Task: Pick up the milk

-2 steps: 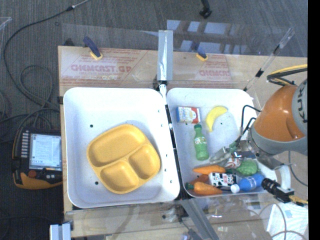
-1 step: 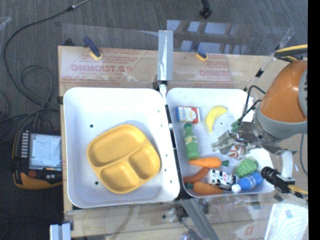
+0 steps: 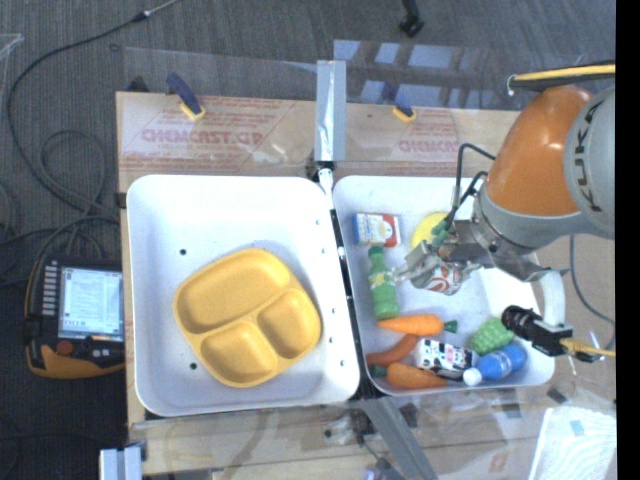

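We look down on a worktop (image 3: 240, 138) carrying two shallow white bins side by side. The left bin (image 3: 160, 268) holds a yellow divided tray (image 3: 250, 313). The right bin (image 3: 500, 293) is crowded with toy groceries.

The grey and orange arm (image 3: 545, 168) reaches in from the right, and its gripper (image 3: 435, 263) hangs over the middle of the right bin, just above a small red and white object (image 3: 448, 280). We cannot tell whether the gripper is apart or together, nor whether it has hold of anything.

We take the milk (image 3: 445, 355) to be the black and white patterned carton lying on its side near the front edge of the right bin, well below the gripper in this view. It is hemmed in: an orange carrot (image 3: 410, 324) lies just behind it, a second carrot (image 3: 415, 375) touches or nearly touches its front left, and a blue bottle (image 3: 497, 363) sits at its right end. A red and blue carton (image 3: 377, 229) stands at the back of the bin and could be mistaken for the target.

To do this step well, we judge the gripper needs to come forward over the patterned carton, turn so that it closes across the short width, not the long axis, and descend into the narrow gaps beside the carrots. The risk, as we see it, is nudging a carrot or the bottle and pinching those instead
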`<control>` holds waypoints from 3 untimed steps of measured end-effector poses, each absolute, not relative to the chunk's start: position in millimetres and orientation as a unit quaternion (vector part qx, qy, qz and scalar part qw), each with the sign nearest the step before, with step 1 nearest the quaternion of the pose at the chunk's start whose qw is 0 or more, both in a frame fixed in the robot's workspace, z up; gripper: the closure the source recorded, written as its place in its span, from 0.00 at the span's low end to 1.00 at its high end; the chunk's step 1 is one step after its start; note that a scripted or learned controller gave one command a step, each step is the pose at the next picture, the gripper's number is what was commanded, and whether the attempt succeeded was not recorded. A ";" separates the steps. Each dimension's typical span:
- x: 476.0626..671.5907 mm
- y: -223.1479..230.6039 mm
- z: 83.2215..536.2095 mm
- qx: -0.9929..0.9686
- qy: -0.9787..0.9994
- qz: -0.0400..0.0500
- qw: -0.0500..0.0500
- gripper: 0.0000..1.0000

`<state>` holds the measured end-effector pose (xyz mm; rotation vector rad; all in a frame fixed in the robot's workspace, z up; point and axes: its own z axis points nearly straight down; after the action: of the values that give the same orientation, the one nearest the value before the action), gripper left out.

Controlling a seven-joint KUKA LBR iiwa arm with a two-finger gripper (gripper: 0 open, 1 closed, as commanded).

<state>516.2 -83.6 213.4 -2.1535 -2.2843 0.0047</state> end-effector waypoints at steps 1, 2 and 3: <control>500.1 -74.2 240.8 -0.656 -0.755 0.001 0.000 1.00; 484.1 -47.7 254.5 -0.586 -0.811 0.001 0.000 1.00; 528.5 -59.0 245.0 -0.515 -0.857 0.001 0.000 1.00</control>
<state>528.5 -59.0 245.0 -1.6183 -2.6922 0.0033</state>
